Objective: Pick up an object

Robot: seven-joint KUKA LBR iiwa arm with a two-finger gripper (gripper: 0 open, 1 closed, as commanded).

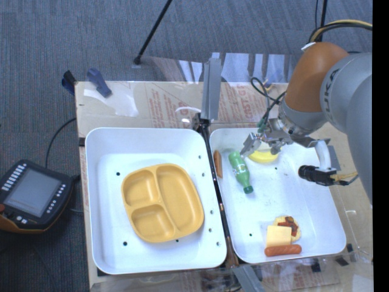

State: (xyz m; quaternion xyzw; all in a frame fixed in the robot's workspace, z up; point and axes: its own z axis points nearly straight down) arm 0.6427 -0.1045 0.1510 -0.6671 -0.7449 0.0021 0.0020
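Above the hot dog (283,250), the arm's fingers (262,146) hang spread over the banana (264,157), gripping nothing.

gripper (262,143) over right bin (316,224) at 12 o'clock, banana (265,157) just under it, green bottle (240,171) beside, yellow tray (162,202) in left bin (103,163)

I get one fixed camera, mounted above the bench (152,105), looking down at a slant and far enough back to take in both white bins (97,163) plus surrounding carpet. The arm (328,84) enters from the right.
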